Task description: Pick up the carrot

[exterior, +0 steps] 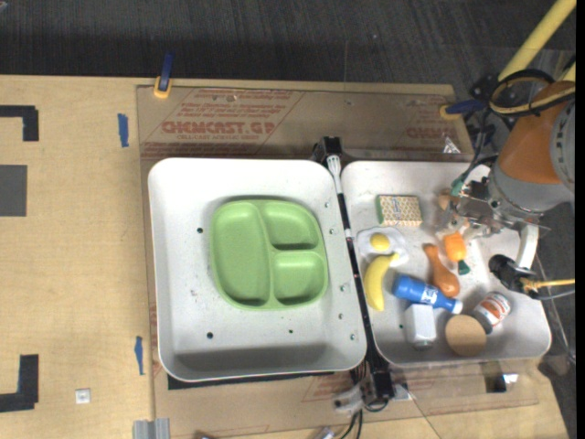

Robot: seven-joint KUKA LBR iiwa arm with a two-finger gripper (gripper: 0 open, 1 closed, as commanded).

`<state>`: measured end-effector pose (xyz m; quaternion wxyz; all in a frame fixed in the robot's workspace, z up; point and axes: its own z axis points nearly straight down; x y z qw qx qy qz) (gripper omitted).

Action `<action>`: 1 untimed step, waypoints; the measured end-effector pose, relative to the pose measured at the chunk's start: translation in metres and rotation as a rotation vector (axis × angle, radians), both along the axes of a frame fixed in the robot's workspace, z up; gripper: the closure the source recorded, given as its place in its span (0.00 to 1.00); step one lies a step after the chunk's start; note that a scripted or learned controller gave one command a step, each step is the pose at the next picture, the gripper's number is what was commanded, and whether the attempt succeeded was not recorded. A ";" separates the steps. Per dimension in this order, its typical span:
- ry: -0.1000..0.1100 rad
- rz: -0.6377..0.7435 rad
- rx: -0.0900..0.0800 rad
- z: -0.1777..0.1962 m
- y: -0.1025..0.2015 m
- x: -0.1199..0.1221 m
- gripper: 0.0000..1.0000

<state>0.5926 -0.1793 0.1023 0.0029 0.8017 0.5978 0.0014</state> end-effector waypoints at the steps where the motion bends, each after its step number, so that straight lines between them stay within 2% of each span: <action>1: -0.002 -0.025 0.006 0.081 0.086 0.042 1.00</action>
